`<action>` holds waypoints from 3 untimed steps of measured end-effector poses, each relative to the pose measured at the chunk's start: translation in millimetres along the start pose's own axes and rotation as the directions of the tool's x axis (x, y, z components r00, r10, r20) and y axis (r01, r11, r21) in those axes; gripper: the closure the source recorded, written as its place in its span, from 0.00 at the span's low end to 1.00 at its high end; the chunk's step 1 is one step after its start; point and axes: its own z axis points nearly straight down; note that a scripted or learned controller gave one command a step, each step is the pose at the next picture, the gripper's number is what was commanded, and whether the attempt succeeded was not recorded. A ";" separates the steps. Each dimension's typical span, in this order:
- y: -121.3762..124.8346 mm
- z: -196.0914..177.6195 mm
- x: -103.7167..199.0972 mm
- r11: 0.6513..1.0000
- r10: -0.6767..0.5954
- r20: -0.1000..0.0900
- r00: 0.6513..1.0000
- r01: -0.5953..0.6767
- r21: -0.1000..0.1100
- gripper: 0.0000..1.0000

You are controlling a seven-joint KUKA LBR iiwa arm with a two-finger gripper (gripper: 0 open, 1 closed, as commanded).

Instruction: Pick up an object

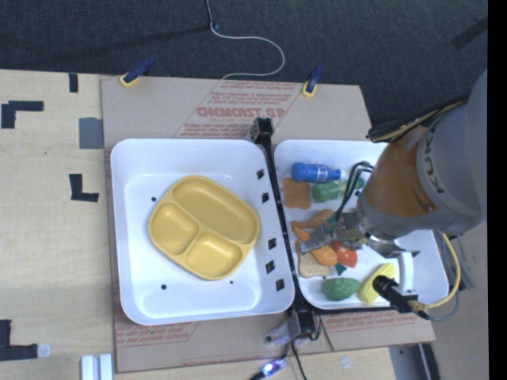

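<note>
Toys, most shaped like food, lie heaped in the right bin (440, 282): a blue bottle (314, 172), a green piece (325, 190) just below it, an orange piece (323, 255), a red piece (346, 256), a green lump (338, 289) and a yellow piece (374, 283) near the front wall. Judged by appearance, these are light, stiff, smooth plastic, liable to slip or roll. Recommended hold: across the narrow width of one piece lying apart from its neighbours; the green lump is a fair candidate. The gripper (326, 236) sits low over the middle of the heap, among the orange and red pieces. Whether it is clenched or released cannot be determined. The left bin (127, 236) holds a yellow divided plate (203, 226).
</note>
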 end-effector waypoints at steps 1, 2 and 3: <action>3.6 -15.4 -0.8 1.000 -0.001 0.001 1.000 0.001 -0.009 1.00; 3.1 -78.2 -0.1 1.000 -0.005 -0.008 1.000 0.005 0.006 1.00; 4.4 -130.8 -0.2 1.000 -0.005 -0.008 1.000 0.006 0.005 1.00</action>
